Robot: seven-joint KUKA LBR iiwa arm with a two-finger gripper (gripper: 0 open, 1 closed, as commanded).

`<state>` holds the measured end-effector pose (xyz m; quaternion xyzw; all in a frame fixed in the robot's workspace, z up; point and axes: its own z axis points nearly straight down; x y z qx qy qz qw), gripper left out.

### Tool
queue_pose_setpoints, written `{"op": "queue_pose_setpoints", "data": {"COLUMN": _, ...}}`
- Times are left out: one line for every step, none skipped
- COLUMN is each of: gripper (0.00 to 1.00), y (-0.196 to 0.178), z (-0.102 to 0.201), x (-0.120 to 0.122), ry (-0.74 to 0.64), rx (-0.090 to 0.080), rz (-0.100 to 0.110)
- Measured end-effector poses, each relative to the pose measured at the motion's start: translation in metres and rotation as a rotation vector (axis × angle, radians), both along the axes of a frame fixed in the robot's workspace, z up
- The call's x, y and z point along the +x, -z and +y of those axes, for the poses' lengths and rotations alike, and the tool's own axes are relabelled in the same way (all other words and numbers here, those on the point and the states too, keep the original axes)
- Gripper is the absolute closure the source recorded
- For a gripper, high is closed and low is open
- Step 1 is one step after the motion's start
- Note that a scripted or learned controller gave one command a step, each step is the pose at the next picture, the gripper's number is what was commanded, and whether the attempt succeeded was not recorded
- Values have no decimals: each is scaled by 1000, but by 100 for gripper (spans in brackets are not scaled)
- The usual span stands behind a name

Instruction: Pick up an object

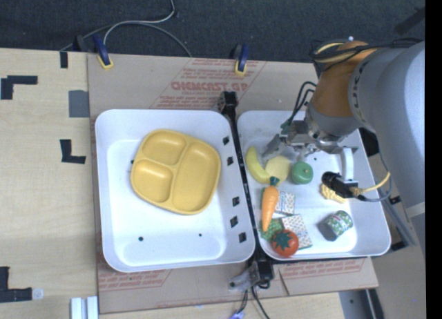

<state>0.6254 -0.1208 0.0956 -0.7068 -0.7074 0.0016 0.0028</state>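
Observation:
My gripper (292, 146) hangs low over the back half of the right bin (373, 242), its fingers spread and nothing between them. Just in front of it lie a banana (254, 166), a pale yellow fruit (278, 168) and a green apple (302, 172). Nearer the front of that bin are a carrot (268, 207), a red tomato (284, 242), a patterned box (295, 226) and a small can (337, 224) on its side.
The left bin (117, 242) holds a yellow divided plate (176, 170). A black divider with clips runs between the two bins. The grey arm covers the right bin's far right corner.

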Motion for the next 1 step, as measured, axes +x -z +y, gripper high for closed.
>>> {"op": "queue_pose_setpoints", "data": {"gripper": 0, "y": 8, "z": 19, "x": -38, "ry": 8, "rx": -16, "rz": -17}}
